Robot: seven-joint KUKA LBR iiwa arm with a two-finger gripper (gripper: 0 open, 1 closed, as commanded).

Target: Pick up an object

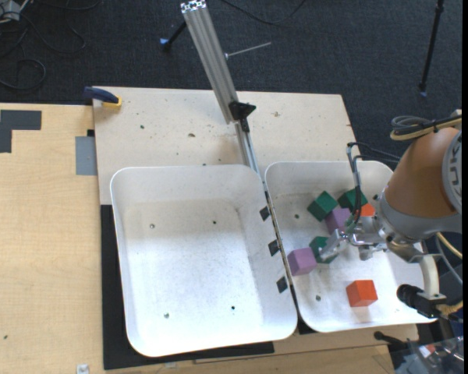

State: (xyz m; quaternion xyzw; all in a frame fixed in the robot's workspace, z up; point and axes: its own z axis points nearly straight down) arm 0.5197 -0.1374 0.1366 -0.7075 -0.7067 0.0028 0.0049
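Down among the crowded blocks, the tool [337,244] sits against a green block [321,248]; its grip I cannot tell. Neighbouring purple block [302,261] could get nudged aside.

The grey KUKA arm with the orange band [427,179] reached in from the right, wrist angled downward and to the left. Its metal two-finger gripper [342,244] was positioned low inside the right-hand bin.
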